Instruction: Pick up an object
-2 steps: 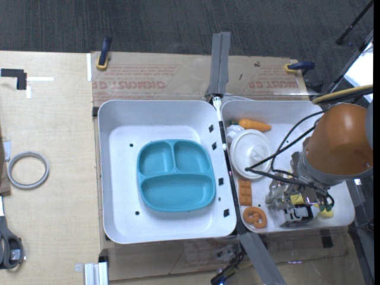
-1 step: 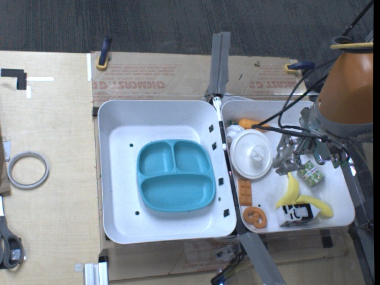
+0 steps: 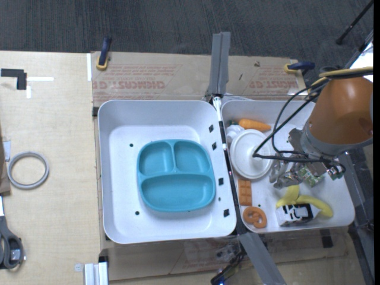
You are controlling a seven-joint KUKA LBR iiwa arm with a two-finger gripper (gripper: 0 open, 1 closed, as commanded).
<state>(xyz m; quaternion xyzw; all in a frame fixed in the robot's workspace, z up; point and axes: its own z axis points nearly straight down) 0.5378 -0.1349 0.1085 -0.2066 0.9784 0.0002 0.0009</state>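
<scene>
Blue plastic tray lies in the left bin, stiff but wide for my claw. In the right bin, centre right of the frame, I see a white bowl, light but slippery, then a banana, soft; I judge its middle the best hold. The gripper hangs above it; whether its claw is spread I cannot tell.

Bright, even overhead light here, and the two white bins come close to washing out. Left of the gripper, the white bowl glares enough to lose its rim detail. Shadows are soft and short, pooling just under the arm. The orange band looks slightly blurred and overexposed along its top edge. Farther left, the table reads pale and a touch grainy.
</scene>
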